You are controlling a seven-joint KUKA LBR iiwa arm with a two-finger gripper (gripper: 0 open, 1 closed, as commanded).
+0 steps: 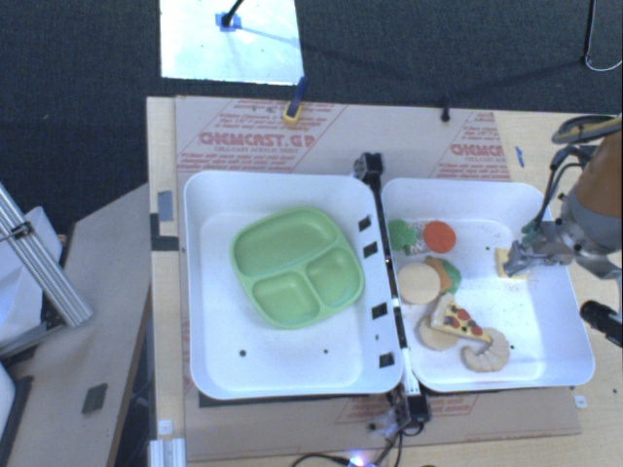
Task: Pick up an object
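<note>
Dark carpet surrounded the wooden bench (117, 261) where two shallow white bins sat side by side on printed cardboard. Nearest the camera, in the right bin (560, 358), lay a tan shrimp-shaped toy (487, 353), touching a toy pizza slice (459, 321). Just beyond them rested a round tan toy bun (421, 282) against something green, with a red toy tomato (439, 235) and a green leafy piece (402, 233) farther back near the divider. My gripper (521, 258) hung low over the right bin's far right side, just beside a small yellow block (503, 261) at the wall; whether my fingers were released or clenched on it could not be made out. In the left bin (209, 358) sat a green divided plate (295, 266). Farther off, a pale square sheet (229, 27) lay on the carpet.
</note>
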